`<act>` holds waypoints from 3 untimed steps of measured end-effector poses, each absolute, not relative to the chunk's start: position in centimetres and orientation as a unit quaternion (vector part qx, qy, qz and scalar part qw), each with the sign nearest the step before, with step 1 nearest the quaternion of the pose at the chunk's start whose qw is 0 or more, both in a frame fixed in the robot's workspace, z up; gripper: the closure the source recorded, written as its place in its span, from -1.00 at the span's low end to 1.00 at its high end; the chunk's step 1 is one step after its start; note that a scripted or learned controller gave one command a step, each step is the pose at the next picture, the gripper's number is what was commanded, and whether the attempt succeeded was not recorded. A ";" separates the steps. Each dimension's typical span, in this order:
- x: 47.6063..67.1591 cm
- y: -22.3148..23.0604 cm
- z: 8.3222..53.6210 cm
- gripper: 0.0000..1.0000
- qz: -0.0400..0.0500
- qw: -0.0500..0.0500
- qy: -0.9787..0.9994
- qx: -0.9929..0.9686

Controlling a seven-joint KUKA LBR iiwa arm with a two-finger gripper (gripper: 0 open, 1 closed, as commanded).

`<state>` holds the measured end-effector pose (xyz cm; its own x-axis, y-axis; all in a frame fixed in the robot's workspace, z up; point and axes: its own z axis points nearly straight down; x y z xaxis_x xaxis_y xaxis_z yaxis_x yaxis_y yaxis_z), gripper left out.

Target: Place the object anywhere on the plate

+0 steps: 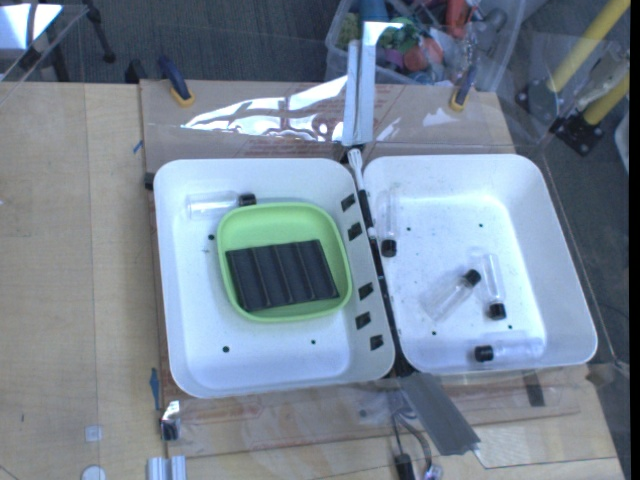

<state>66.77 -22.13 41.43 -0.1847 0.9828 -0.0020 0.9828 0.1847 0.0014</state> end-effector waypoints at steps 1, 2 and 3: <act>66.8 -22.1 41.4 -1.00 0.000 0.001 0.770 0.638; 66.8 -22.1 41.4 -1.00 0.000 0.001 0.770 0.639; 66.8 -22.1 41.4 -1.00 0.000 0.001 0.770 0.639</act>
